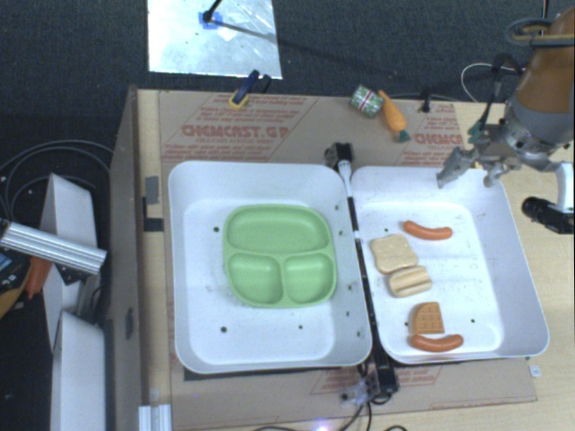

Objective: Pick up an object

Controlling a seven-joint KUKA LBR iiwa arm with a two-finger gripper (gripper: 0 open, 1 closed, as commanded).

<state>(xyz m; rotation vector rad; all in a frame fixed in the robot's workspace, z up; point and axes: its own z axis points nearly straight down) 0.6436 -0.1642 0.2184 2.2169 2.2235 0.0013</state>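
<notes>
Left bin (193, 241): held a green divided tray (280, 254), rigid-looking, too broad for a pinch except at its rim.
Right bin (503, 241): small toy foods, probably light and a bit slick. Bread slice (393, 251) mid-bin, bun (410, 282) just near of it, sausage (428, 232) farther back, waffle (427, 316) touching a second sausage (437, 341) at the near edge.
Best grab: far sausage, across its narrow middle, I'd guess.
Gripper (474, 169): hovered over the far right rim, fingers spread, holding nothing.
Hard to see: fingertips were blurry.
</notes>
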